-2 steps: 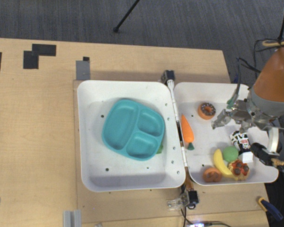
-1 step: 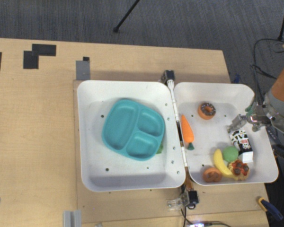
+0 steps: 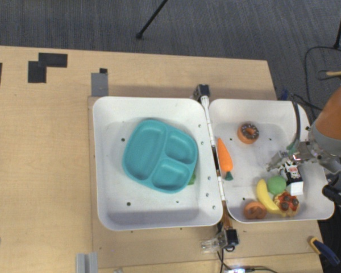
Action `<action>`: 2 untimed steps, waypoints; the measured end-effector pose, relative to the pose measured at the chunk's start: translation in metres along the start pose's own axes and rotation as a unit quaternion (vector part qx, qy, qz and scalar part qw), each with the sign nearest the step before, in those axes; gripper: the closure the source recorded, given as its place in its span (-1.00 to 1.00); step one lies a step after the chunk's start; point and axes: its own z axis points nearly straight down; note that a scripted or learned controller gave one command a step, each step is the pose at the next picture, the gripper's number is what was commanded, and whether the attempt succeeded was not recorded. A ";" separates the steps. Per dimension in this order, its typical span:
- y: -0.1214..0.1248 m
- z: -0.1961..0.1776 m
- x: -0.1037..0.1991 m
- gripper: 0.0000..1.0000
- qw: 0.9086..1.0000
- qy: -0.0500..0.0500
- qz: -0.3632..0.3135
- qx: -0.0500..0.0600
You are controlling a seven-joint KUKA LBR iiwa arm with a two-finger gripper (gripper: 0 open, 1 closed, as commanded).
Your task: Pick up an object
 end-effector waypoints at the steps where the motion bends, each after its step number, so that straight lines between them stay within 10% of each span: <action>1: 0.001 -0.011 0.000 1.00 1.000 0.000 -0.001 -0.001; 2: 0.025 -0.102 0.087 1.00 0.999 0.001 0.054 0.000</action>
